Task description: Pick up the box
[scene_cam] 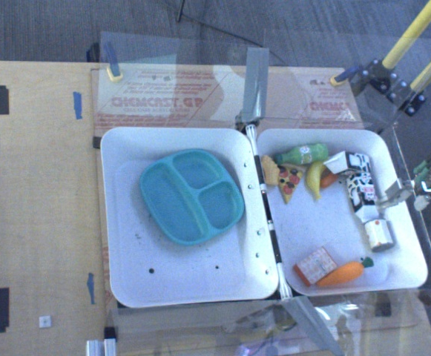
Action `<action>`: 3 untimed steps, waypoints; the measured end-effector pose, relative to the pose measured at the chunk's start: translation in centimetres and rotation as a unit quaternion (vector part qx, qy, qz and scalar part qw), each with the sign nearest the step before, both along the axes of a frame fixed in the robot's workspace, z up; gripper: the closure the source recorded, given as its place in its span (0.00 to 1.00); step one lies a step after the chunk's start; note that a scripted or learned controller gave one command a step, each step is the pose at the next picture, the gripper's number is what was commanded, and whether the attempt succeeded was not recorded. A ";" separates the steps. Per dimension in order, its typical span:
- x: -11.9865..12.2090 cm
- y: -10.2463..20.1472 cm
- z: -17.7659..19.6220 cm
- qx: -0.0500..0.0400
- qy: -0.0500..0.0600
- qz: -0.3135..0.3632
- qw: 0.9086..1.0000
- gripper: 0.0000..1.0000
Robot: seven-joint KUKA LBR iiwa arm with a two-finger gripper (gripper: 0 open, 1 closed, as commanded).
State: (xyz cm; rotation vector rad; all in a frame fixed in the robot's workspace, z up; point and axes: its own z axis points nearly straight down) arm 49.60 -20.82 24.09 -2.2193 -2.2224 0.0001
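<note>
The box is small and flat, pink and red, and lies near the front of the right bin beside an orange carrot. A pale metal part that looks like my gripper reaches over the right bin's right rim. It is next to a black-and-white carton and well behind and to the right of the box. Nothing shows between the gripper and the box.
The right bin also holds a green bottle, a pizza slice, a banana and a small white can. A blue divided plate lies in the left bin. Yellow poles stand at the back right.
</note>
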 end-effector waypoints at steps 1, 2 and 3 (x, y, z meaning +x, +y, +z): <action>-0.6 6.2 -14.3 -0.001 -0.002 0.103 0.995 0.00; -1.4 7.5 -15.0 -0.003 -0.006 0.093 0.996 0.00; -1.2 10.1 -15.1 -0.004 -0.008 0.034 0.999 0.00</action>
